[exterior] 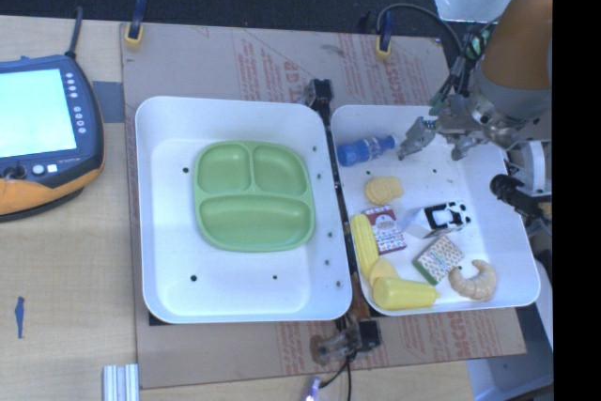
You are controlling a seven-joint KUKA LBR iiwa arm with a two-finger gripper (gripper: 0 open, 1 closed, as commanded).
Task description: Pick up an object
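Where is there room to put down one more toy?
Most room is in the left bin, on the bare white floor around the green plate. The right bin is crowded at its front; a small patch stays bare between the blue bottle and the gripper.

Looks like a robotics lab. There's a teach pendant (42,131) on the bench (66,296), and cardboard (235,61) clamped down (probably spring clamps) under two white bins (160,202).

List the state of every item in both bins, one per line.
green divided plate: flat in left bin, nothing on it
blue bottle: lying on its side
yellow bottle: lying on its side
round cookie: flat
croissant: resting near right bin's front corner
gripper: above right bin, holding nothing
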